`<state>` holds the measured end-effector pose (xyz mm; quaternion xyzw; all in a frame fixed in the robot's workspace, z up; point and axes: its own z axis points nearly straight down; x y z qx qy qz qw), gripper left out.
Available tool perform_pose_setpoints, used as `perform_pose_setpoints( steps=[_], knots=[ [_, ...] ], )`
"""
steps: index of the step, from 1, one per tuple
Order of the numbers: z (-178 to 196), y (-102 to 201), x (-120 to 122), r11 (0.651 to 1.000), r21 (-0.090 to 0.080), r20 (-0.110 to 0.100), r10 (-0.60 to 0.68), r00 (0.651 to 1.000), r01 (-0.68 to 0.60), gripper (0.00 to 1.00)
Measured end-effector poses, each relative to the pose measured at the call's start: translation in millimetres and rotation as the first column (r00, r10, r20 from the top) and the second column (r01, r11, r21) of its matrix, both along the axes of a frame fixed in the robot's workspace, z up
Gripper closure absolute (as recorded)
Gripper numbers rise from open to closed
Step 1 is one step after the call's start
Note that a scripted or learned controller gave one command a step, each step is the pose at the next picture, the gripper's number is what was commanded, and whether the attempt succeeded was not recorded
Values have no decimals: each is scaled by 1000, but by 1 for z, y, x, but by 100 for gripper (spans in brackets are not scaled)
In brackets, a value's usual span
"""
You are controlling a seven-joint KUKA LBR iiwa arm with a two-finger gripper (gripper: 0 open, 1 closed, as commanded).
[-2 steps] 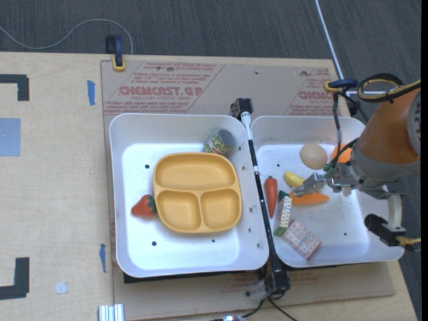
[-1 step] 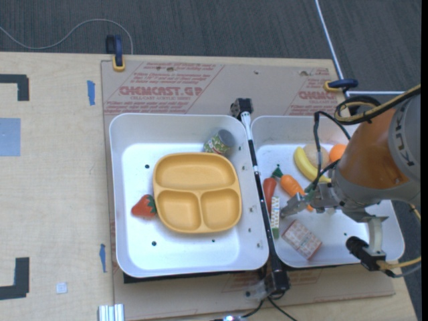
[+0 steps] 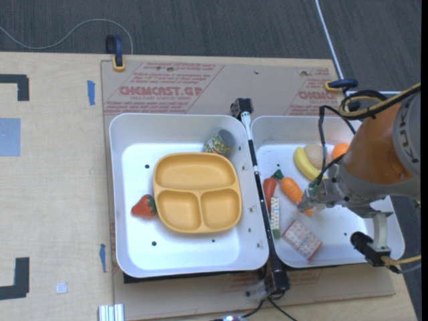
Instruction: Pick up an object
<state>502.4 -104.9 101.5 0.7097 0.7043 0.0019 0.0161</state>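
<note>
The arm (image 3: 384, 156), grey with an orange band, stands highest in the view and reaches in from the right over the right bin (image 3: 394, 246). Its gripper (image 3: 314, 202) hangs low over the middle of that bin, its tip just beside the lower end of a toy carrot (image 3: 290, 189); how far the gripper stands apart, and whether it has hold of anything, cannot be told from this angle. Just left of the carrot lies a red pepper-like piece (image 3: 269, 187) against the bin's left wall, with a narrow patterned packet (image 3: 275, 214) below it. A small patterned box (image 3: 301, 239) lies toward the front of the bin. Behind the gripper, a yellow banana (image 3: 305, 162) lies beside a pale rounded item (image 3: 314, 151) and an orange piece (image 3: 339, 150) partly hidden by the arm. The left bin (image 3: 127, 179) holds a yellow divided plate (image 3: 197, 192) at its centre, a toy strawberry (image 3: 144, 207) touching the plate's left edge, and a crumpled wrapper (image 3: 219, 143) at the back right corner. Both bins rest on a cardboard sheet (image 3: 160, 89) on the bench (image 3: 47, 179).
</note>
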Motion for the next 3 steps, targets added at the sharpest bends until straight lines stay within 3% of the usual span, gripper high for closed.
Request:
perform_pose_setpoints(
  steps=[1,2,3],
  knots=[
    [83,72,-22,1000,21,-24,10,1000,-9,100],
    [100,135,-12,1000,20,-24,9,1000,-9,100],
    [83,97,-23,1000,21,-26,7,1000,-7,100]
  ],
)
